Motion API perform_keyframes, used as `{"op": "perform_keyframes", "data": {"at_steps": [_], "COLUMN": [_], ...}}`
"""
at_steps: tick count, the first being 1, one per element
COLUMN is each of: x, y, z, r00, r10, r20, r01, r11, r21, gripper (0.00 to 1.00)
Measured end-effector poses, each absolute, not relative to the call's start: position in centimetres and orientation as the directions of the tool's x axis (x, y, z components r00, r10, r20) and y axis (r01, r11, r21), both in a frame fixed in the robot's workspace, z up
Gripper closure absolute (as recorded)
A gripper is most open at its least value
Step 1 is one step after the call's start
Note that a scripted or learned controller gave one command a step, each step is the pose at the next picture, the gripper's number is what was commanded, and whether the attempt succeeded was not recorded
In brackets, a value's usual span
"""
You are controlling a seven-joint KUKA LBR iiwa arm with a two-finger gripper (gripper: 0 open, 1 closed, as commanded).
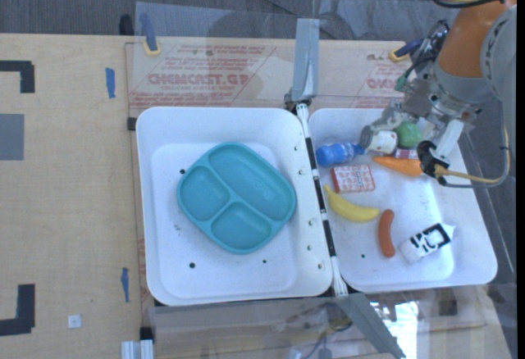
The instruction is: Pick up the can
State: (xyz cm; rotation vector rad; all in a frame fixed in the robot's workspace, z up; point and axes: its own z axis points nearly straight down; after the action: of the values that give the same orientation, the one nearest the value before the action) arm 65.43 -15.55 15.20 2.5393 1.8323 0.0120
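Can [338, 154] sideways, axis left-right.

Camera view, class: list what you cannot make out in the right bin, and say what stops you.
- End effector: its fingertips are too small and crowded by the wrist to read.
- Green object: partly covered by the arm, so its kind is unclear.
- Red packet: print too small to read.
- Blue can: label blurred.
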Motion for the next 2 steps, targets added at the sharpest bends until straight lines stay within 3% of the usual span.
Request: {"op": "perform_keyframes", "data": {"at_steps": [1, 2], "x": [65.7, 65.9], "y": [-14.3, -12.5], "z": [11.4, 10.0], "r00": [0.348, 0.252], "r10": [0.937, 0.968], "r20": [-0.004, -0.006], "r01": [0.937, 0.968], "r11": [-0.348, -0.252], "r21": [-0.010, 0.022], "gripper": [0.00, 0.00]}}
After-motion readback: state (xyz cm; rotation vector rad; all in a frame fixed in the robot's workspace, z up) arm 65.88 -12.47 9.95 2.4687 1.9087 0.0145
